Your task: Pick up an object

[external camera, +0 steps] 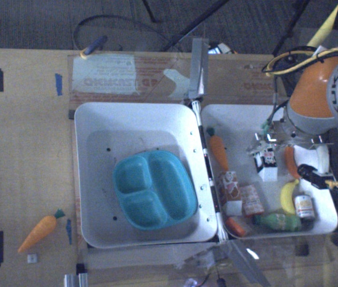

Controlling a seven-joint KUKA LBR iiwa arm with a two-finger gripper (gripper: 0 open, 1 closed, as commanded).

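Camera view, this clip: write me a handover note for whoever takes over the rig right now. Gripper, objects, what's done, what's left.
Gripper: low over the right bin, near its middle; whether it is open or shut cannot be told, and nothing is visibly held.
Right bin: a carrot along the left wall, two small packets, a banana, a small jar, a green bottle at the front wall.
Left bin: a blue divided tray.
Another carrot lies on the bench outside the bins.
Done: arm is positioned in the right bin. Left: grasp one object and lift it.
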